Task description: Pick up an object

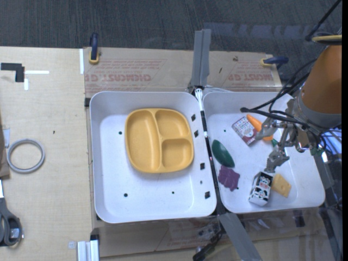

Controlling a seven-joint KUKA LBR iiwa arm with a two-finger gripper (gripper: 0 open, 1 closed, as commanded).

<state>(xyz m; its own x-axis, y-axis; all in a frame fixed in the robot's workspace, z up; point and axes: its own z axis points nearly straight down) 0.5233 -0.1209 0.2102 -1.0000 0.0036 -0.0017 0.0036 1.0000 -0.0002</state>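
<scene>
Overhead, camera view:
Left bin (103, 162): a yellow divided plate (159, 140) is seen lying flat in its upper middle, three compartments facing up, nothing seen in them.
Right bin (304, 197): several small things are scattered across it, all apart from the plate.
Green piece (222, 152): a dark green oval shape is found near the right bin's left wall, about midway down.
Purple piece (229, 178): a purple lumpy shape is placed just below the green piece, close to the same wall.
Printed packet (243, 130): a small reddish printed packet is seen toward the bin's upper middle, with an orange carrot-like piece (254, 122) touching its upper right side.
Carton (261, 189): a small black-and-white carton is seen near the bin's lower edge, tilted.
Cheese wedge (281, 185): a yellow wedge is set just beside the carton, on its right.
Arm: the orange band (324, 80) is seen at the bin's upper right corner, with cables looped beneath it.
Gripper (277, 160): it is hung over the bin's middle, just above the carton; whether it touches the carton cannot be told.
Jaws: whether they are spread or pressed together cannot be told.
Bench (43, 211): a grey tape ring (24, 155) is laid left of the bins.
</scene>
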